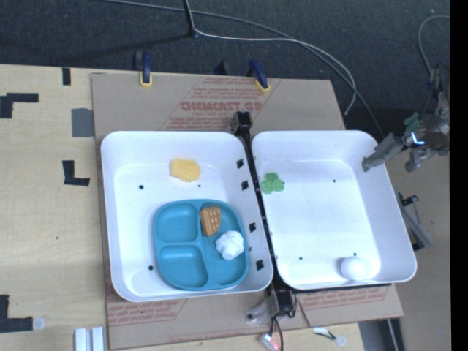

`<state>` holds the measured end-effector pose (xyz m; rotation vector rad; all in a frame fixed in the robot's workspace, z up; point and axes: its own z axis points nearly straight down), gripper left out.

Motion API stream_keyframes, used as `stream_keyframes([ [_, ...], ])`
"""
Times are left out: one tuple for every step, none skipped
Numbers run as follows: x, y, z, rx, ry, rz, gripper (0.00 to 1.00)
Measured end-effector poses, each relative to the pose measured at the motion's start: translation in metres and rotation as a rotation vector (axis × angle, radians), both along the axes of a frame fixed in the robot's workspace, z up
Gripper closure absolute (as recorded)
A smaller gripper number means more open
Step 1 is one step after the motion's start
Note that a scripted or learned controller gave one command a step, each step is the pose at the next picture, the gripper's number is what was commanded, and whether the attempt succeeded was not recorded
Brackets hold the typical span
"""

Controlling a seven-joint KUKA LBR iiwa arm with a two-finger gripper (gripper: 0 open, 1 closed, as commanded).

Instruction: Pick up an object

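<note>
Atop tray [175, 258], waffle [210, 220] lengthwise toward far edge

Two white bins [322, 152]
Blue divided tray [183, 258] in the left bin
Yellow lump [186, 170] on white beside the tray
Orange-brown piece with a grid pattern [210, 220] in a tray compartment
White crumpled lump [230, 245] on the blue tray
Green piece [272, 183] in the right bin
White ball [356, 268], nearly matching the bin
Brown cardboard sheet with red lettering [212, 107] under the bins
Pale wood bench [36, 218] with black and grey tape marks
Blue and yellow clamps [146, 70]
Grey tool [398, 148]
</note>
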<state>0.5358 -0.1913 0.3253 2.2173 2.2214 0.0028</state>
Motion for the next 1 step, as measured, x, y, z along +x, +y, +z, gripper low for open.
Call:
stream_keyframes([
  [0.0495, 0.0622, 0.0113, 0.002, 0.003, 0.004, 0.00],
])
